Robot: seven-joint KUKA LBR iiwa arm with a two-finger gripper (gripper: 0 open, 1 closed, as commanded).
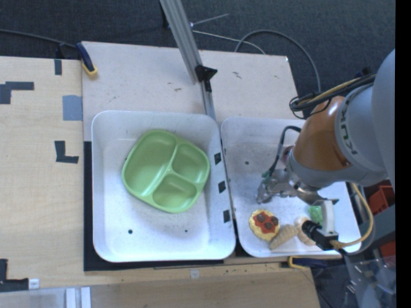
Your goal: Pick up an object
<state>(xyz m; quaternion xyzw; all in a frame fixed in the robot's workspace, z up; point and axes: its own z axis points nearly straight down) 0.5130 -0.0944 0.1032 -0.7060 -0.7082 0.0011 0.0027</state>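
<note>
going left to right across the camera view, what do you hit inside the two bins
green divided plate in the left bin → gripper in the right bin, above the pizza slice toy → ice cream cone toy

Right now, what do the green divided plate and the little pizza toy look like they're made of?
The green divided plate looks like moulded plastic: one even colour, soft sheen, rounded compartment ridges. The pizza toy seems plastic or rubbery, with a tan base and flat red topping with dark spots; too small to tell which.
</note>
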